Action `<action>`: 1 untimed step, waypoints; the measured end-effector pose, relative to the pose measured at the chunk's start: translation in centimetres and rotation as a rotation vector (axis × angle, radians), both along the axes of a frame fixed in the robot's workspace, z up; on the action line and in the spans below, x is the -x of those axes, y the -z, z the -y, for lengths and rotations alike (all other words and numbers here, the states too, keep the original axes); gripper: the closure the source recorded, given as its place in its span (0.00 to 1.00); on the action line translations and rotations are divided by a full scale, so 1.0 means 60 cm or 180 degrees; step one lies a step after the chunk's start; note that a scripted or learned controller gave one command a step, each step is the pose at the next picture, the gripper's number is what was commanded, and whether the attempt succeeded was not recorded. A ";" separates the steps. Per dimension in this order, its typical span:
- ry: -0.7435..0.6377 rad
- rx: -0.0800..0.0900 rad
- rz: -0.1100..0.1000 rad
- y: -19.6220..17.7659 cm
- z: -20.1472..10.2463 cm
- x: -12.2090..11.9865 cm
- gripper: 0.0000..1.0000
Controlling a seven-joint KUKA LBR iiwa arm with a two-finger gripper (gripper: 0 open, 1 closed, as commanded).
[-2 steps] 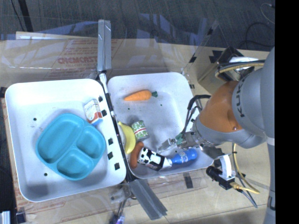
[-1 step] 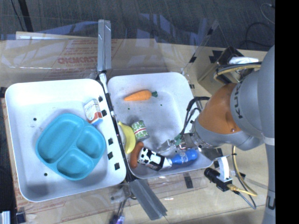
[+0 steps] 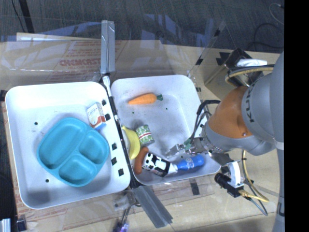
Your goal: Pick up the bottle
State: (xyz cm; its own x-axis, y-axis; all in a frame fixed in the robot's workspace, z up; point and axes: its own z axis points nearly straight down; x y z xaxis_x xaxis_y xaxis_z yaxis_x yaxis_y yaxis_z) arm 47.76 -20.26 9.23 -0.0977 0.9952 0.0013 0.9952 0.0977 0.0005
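Blue bottle (image 3: 189, 165) lies on its side near the right bin's (image 3: 164, 81) lower edge, long axis running left-right. Pincer (image 3: 186, 150) sits just above it; grip state cannot be told.

You see the gripper (image 3: 183, 149) low in the right bin (image 3: 181, 88), toward five o'clock, right above the blue bottle (image 3: 189, 164) lying on its side. At the bottle's nine o'clock sits a black-and-white cow toy (image 3: 157, 164), then a brown piece (image 3: 140, 159), a yellow banana (image 3: 131, 141) and a green can (image 3: 144, 134). A carrot (image 3: 143, 99) lies at twelve. The left bin (image 3: 29, 98) holds a blue divided tray (image 3: 72, 151) and a small carton (image 3: 95, 114).
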 end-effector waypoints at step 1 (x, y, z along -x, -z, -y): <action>-0.0123 -0.0006 -0.0012 0.002 -0.030 0.001 0.00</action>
